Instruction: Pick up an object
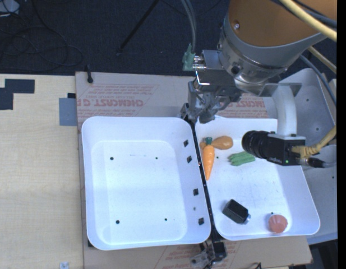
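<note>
Orange carrot [207, 160] lies in the right bin [307, 220], touching the divider, with the gripper [206, 114] hovering just beyond it at the far rim. Can't tell its grip state. I'd drop straight down and straddle the carrot's narrow width, clear of the wall.

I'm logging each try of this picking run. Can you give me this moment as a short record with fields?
arm: reaches in from the right, tool above the far edge of the right bin
held: nothing seen in the tool
right bin contents: carrot, orange-yellow piece, green piece, black block, pink round item
carrot position: beside the divider, nearest the tool
left bin: white, to the left of the right bin
</note>
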Tool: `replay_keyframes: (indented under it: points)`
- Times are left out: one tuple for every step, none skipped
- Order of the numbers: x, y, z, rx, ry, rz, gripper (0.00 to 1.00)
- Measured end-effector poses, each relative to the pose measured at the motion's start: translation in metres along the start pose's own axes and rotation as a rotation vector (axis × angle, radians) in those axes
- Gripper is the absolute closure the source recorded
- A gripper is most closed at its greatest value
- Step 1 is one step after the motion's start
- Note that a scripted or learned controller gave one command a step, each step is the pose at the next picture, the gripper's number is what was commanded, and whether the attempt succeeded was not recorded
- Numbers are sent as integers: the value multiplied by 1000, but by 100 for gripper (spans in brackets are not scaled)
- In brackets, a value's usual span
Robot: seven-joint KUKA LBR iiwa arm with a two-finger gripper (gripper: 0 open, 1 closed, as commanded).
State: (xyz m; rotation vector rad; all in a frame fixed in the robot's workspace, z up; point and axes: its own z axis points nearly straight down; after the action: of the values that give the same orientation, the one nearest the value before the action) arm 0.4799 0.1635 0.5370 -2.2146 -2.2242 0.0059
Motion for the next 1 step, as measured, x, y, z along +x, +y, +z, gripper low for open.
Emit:
replay_keyframes:
  points:
    - [75,5,0,-2,0,-1,100]
